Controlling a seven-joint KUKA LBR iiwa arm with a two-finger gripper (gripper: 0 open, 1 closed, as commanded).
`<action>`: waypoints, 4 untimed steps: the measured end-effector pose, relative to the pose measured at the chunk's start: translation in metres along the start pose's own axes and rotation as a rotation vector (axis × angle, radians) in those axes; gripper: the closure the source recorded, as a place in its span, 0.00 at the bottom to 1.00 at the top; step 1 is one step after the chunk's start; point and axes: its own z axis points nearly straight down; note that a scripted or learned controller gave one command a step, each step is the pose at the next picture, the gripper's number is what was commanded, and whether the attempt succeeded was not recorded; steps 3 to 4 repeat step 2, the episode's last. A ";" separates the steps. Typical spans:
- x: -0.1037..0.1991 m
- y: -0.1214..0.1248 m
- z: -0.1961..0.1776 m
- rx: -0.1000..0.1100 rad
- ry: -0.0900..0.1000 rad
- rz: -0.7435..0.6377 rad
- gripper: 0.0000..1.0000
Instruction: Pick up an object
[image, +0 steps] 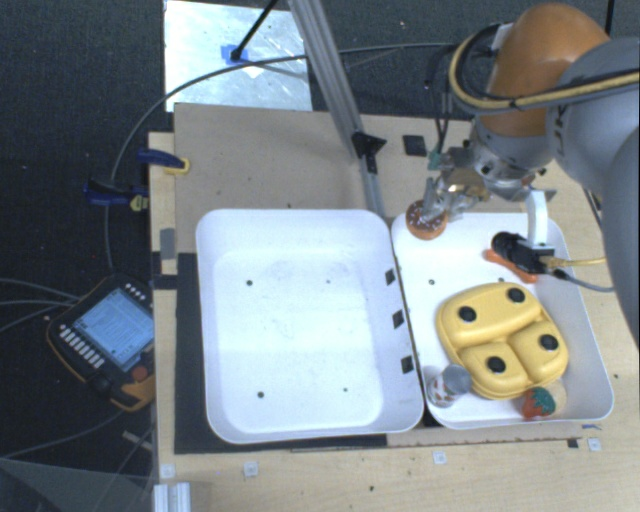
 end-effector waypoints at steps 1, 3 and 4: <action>0.053 0.000 -0.005 0.001 0.000 0.001 1.00; 0.102 -0.003 -0.005 0.001 0.000 0.001 1.00; 0.102 -0.003 -0.005 0.001 0.000 0.001 1.00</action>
